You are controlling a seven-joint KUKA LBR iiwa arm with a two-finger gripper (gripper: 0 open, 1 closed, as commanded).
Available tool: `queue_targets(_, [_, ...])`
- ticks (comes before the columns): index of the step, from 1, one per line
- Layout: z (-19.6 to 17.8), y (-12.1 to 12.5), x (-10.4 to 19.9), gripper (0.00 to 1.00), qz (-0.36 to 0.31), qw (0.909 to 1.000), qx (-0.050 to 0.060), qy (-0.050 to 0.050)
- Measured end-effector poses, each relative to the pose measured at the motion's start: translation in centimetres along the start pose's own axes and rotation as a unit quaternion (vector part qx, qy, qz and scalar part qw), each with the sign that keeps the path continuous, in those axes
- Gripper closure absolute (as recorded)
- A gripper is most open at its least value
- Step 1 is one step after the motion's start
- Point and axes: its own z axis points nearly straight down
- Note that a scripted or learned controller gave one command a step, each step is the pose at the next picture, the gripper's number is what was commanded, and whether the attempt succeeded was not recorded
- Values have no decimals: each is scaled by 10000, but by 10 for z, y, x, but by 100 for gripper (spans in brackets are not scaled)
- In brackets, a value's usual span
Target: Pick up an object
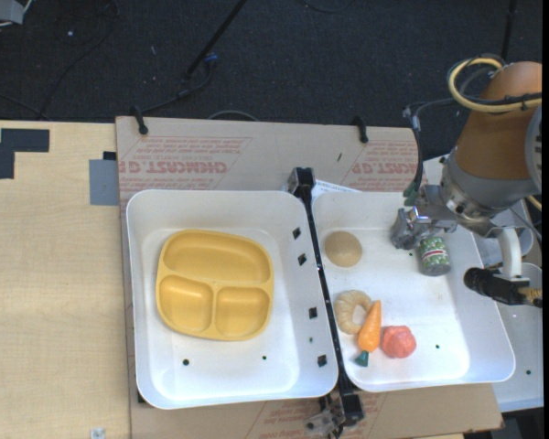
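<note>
My gripper [410,229] hangs low over the upper right part of the right bin [476,355]. A small green and white can [434,255] sits just to its right and a little below, close against it; I cannot tell whether they touch. A tan round disc [343,248] lies to the gripper's left. Lower in the same bin, a pale ring-shaped pastry [350,307], an orange carrot [371,326] and a red lumpy item [399,341] lie close together.
The left bin [146,245] holds a yellow divided plate [215,282]. A black divider strip [317,282] runs between the two bins. Cardboard [220,158] lies under the bins, with a wooden benchtop [46,291] to the left.
</note>
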Motion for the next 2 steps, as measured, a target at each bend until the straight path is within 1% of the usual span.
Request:
queue_targets(1, [-24,0,-1,100,-1,10000,6,-1])
queue_targets(2, [-26,7,47,100,-21,10000,17,8])
